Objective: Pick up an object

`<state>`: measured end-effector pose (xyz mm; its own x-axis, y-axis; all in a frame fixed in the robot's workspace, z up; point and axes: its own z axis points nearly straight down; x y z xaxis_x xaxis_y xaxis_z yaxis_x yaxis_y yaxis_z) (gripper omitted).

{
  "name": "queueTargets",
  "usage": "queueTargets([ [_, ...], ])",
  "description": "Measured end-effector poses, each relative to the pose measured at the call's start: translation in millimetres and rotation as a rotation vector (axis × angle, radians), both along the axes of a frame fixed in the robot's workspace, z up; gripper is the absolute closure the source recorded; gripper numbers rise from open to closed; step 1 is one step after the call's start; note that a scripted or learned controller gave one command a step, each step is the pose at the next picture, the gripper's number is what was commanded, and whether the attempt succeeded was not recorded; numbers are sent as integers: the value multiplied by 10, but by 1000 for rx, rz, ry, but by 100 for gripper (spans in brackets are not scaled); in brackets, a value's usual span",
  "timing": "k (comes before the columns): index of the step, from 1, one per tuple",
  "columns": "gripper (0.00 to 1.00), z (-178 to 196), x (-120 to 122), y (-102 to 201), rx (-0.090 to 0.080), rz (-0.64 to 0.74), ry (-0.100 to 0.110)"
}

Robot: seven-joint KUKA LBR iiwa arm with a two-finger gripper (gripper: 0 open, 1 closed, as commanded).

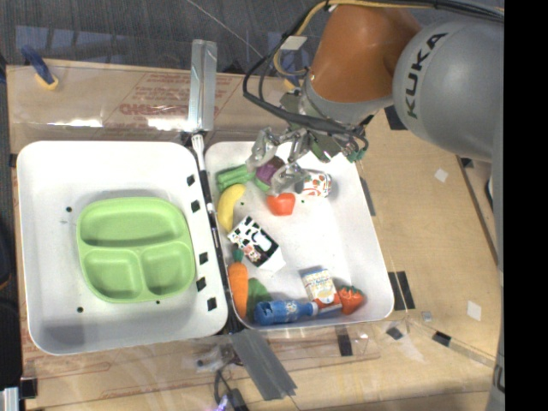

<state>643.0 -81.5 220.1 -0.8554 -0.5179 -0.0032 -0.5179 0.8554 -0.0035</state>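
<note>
In the camera view the arm [428,67] reaches in from the right, and its fingers [276,159] hang over the far end of the right bin [368,238]. The two metal fingers stand spread apart, with nothing clearly clamped between them. A small purple toy [267,172] lies just under them; whether they touch it I cannot tell. Just left of the fingers lies a green vegetable [229,177], and below that a banana [228,205]. Just right of the fingers lies a small white and red carton [315,184], and below them a red toy [281,203]. Nearer the camera sit a black and white box [254,241], a carrot [238,286], a blue bottle [282,312], a small milk carton [319,284] and a little red piece [351,299]. Well to the left of the fingers, the left bin [51,178] holds a green divided tray [135,248]. Both bins rest on the worktop [428,221].
</note>
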Motion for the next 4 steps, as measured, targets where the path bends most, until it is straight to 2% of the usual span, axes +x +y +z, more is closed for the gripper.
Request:
queueTargets([
  [1,100,553,113,-218,1,-148,-2],
  [2,100,795,148,96,2,-178,-1],
  [3,100,654,141,402,2,-241,4],
  [4,100,573,140,162,1,-13,5],
])
